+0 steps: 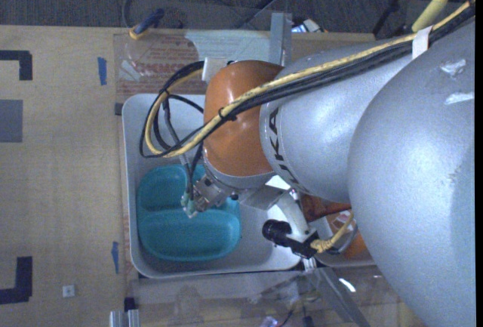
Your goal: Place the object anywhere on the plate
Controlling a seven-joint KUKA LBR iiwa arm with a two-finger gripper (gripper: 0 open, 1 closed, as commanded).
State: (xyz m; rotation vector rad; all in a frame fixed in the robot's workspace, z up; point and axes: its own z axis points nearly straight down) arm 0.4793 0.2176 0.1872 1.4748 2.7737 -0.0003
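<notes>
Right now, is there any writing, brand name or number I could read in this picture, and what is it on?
"KU": dark letters running sideways on the grey arm, just below the orange band; the rest of the word is hidden.
Printed sheet under clear plastic above the white bin: too blurred to read.

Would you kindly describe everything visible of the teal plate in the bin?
The plate is teal, matte, plastic-looking, with rounded corners and a ridge splitting it into two compartments. It lies flat in the near-left part of the white bin, close to its walls. The arm hangs over its right side, hiding part of it; the pincer sits above the ridge.
</notes>
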